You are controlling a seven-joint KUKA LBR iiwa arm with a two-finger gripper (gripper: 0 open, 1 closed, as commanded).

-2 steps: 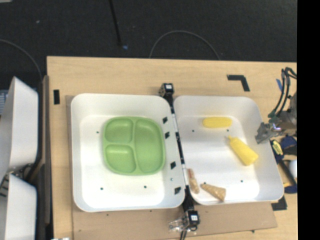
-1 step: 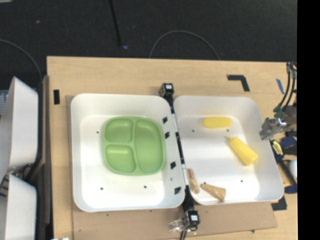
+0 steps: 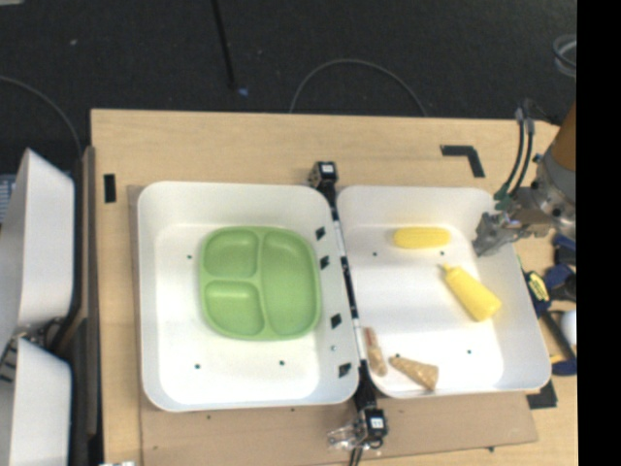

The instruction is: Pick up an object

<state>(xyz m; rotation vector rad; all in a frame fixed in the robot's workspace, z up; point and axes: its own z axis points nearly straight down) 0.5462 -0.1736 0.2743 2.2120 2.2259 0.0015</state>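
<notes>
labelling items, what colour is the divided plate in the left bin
Light green plate, camera view.

Light fell evenly from above me, bright enough that the two white bins (image 3: 417,289) nearly washed out, with only faint shadows along their walls. The floor (image 3: 291,37) beyond the bench stayed dim, and the whole picture was soft and grainy.
</notes>
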